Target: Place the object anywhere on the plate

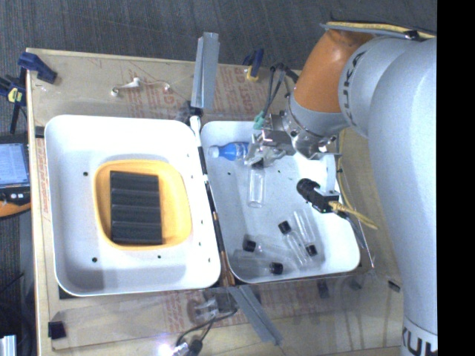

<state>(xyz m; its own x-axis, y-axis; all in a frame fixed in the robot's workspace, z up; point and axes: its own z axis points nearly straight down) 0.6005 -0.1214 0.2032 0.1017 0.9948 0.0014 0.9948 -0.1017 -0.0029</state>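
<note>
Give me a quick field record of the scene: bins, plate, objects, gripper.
left bin: holds a yellow plate with a dark ribbed insert
right bin: several clear vials with black caps, one clear vial below the gripper, a blue-capped item
gripper: over the right bin's upper part, finger state unclear
plate contents: no vial on it yet

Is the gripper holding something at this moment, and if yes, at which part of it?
It cannot be told. The gripper sits low in the right bin, above a clear vial and beside a blue-capped vial, but no object shows between its fingers.
</note>
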